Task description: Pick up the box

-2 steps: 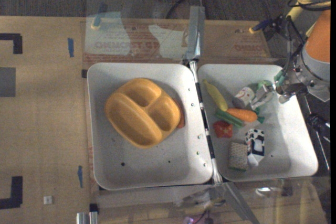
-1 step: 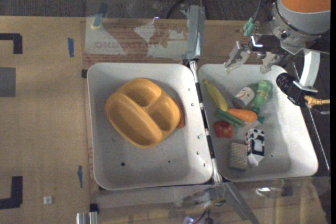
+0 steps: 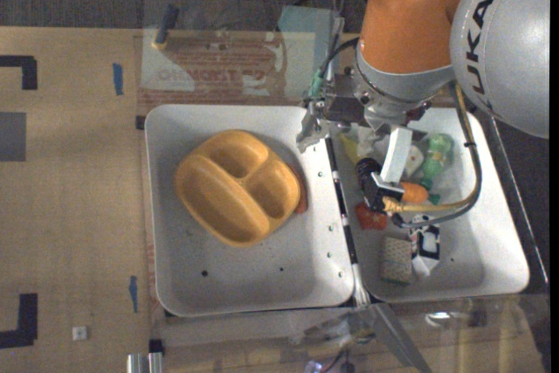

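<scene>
The grey KUKA arm (image 3: 489, 22), with its orange band, reaches in from the right and covers the far end of the right bin (image 3: 493, 262). Its gripper (image 3: 314, 125) hangs low over the far end of the rim where the two bins meet. From this slant I cannot tell whether it is open or closed, and nothing shows as held in it.

The left bin (image 3: 253, 279) carries a yellow divided plate (image 3: 238, 186), which lies flat and takes up much of the floor.

The small things are crowded in the right bin: a green toy (image 3: 438, 148), an orange carrot-like piece (image 3: 416, 192), a red scrap (image 3: 371, 218) and a black-and-white item (image 3: 426, 243).

The box is most likely the small tan speckled block (image 3: 396, 260), which lies flat at the near end of that bin, just beside the black-and-white item. It is well apart from the gripper, so the pick looks not yet begun.
</scene>
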### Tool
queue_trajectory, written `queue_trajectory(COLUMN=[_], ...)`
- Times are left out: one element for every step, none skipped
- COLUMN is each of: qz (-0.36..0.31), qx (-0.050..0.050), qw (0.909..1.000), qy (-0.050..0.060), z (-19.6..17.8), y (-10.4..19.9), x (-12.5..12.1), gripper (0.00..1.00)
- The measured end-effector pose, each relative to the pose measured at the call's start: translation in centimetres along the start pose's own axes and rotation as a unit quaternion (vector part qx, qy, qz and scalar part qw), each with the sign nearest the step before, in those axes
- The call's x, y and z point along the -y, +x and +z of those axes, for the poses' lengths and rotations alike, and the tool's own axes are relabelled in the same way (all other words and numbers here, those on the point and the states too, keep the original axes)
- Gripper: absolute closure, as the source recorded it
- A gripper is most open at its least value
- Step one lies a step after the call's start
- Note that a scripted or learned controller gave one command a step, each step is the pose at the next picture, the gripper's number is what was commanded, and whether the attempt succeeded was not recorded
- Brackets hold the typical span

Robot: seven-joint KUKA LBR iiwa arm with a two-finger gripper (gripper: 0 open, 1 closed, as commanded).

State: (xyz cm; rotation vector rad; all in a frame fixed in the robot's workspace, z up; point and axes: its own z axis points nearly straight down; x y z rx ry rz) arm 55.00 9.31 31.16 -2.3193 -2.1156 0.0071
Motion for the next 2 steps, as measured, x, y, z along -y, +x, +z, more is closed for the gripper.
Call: queue_trajectory(qz=[0.076,0.081], qx=[0.000,0.001], qw=[0.9971,0.9967], qy=[0.000,-0.002], z=[17.8,22.2], y=[3.6,8.0], x=[5.9,3.1], gripper=[0.00,0.00])
